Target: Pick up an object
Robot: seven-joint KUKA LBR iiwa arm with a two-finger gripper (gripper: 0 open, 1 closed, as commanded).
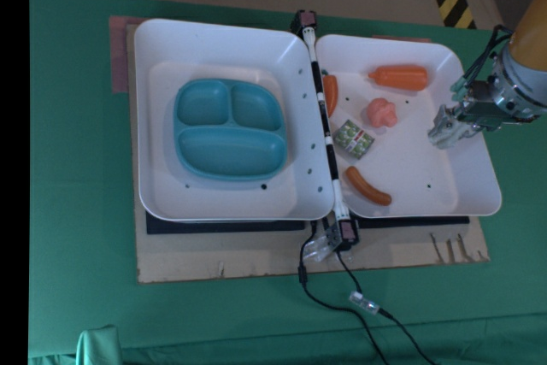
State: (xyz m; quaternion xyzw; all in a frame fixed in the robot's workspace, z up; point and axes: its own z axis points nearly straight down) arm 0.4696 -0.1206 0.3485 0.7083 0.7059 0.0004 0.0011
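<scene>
Overhead camera view: the gripper (446,131) is hanging over the right bin (474,184), close to its right wall, carrying nothing; its jaw position cannot be told. Left of the gripper, a pink lumpy toy (381,112) is sitting mid-bin, with an orange carrot (399,78) beyond it, a small printed carton (354,138) beside it and a sausage (367,185) nearer the front. A descent here would likely be closing on bare floor, since everything is lying apart from the gripper.
</scene>
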